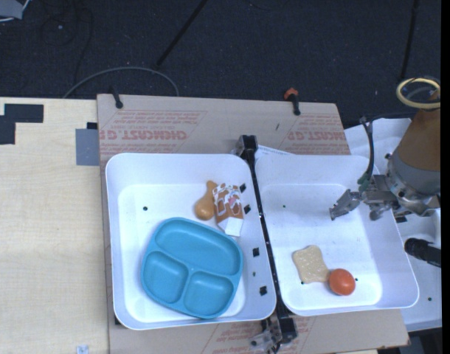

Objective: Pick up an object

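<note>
Gripper (pixel 355 203) is being held over the right bin (pixel 402 290), fingers spread wide, nothing gripped. Tomato (pixel 342 282) is lying beside cracker (pixel 310 264); rolling off is being risked.

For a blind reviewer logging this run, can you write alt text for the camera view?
A grey robot arm's gripper hovers over the right bin, which holds a tan slice and a tomato. The left bin holds a blue divided plate and a small toy.
</note>
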